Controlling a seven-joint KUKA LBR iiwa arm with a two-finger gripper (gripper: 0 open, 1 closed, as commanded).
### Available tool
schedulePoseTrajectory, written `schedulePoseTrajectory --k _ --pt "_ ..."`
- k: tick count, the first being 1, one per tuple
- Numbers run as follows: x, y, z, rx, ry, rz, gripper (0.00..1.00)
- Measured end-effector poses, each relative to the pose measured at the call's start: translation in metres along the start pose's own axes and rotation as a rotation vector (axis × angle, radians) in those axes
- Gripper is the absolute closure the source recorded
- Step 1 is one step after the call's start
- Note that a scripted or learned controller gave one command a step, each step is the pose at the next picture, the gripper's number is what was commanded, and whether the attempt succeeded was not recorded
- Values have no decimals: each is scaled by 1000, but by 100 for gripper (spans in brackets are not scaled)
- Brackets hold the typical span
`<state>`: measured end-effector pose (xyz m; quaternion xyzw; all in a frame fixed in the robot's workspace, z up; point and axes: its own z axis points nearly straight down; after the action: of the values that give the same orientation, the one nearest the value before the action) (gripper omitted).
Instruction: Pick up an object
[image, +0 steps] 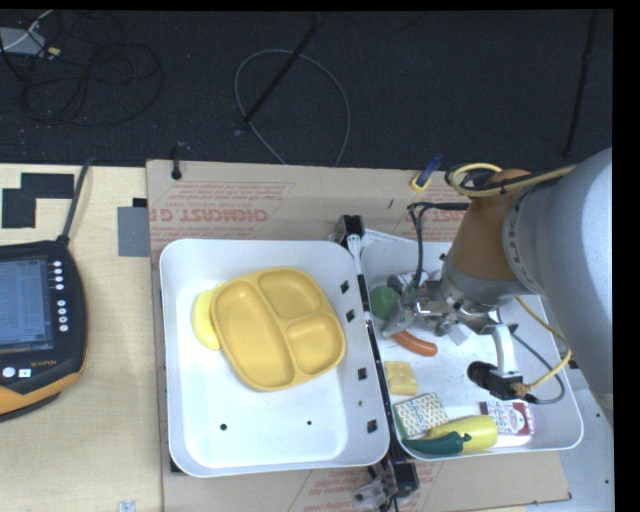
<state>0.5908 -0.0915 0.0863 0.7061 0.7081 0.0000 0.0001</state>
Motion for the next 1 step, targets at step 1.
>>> schedulePoseTrajectory --k 1 --pt "7 -28 0 5 1 5 0"
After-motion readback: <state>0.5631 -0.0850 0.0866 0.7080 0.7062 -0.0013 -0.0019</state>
